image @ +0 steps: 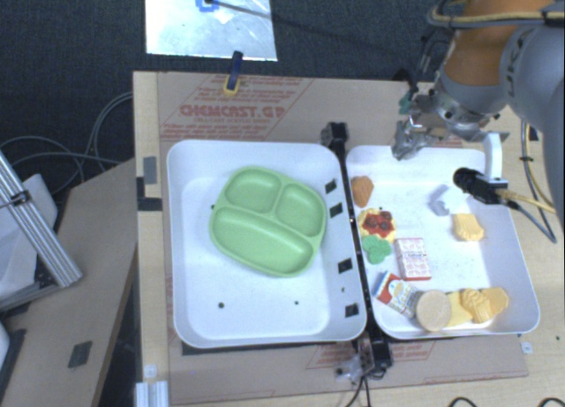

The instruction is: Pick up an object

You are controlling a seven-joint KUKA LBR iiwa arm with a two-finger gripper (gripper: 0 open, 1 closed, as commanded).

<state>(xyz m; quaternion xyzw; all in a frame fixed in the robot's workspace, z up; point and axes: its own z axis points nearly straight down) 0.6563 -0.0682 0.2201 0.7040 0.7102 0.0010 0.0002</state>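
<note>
Nearest the camera, along the front wall of the right bin (526, 306), lay a round tan biscuit-like disc (433, 310) touching a small printed packet (397, 294) on one side and a cluster of yellow pieces (477, 305) on the other. Behind them sat a little pink-and-white carton (411, 258), a green leafy piece (376, 249), a red berry-like piece (378, 222) and an orange lump (362, 189), all close to the divider between the bins. A yellow chunk (468, 227) and a small grey piece (439, 201) lay further to the right, apart from the rest. The left bin (190, 308) held a green divided plate (268, 220). My pincer (408, 145) hung over the far edge of the right bin, well apart from every one of those things, and I could not tell from this view how it stood; nothing showed in its grasp. As I judged it, the task had barely begun: no object was lifted, all of them rested on the bin floor, and I had not yet come down toward any of them. What was left was nearly everything, namely choosing one thing, descending onto it, closing and raising it clear. The orange lump lay closest to me and looked the likeliest candidate.
</note>
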